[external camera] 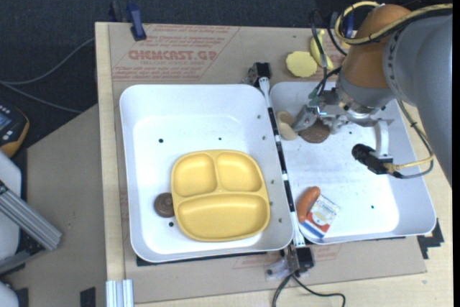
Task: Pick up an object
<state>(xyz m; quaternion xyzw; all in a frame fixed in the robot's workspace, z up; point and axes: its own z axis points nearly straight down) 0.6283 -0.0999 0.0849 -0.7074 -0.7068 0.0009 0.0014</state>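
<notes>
My gripper [320, 117] hangs low over the far left part of the right bin [381, 216], under the grey wrist and its orange band. Right beneath it lies a brown round piece [313, 134], partly hidden by the gripper. A tan lump [286, 126] rests against the bin's left wall beside it. Near the front left corner lie an orange sausage-shaped item [307, 200] and a white, blue and red packet [320, 216].
The left bin [144, 118] holds a yellow divided plate [218, 194] with a small brown disc [164, 205] at its left side. A yellow lump [301, 64] lies on the bench behind the right bin. A black cable plug [369, 158] hangs over the right bin.
</notes>
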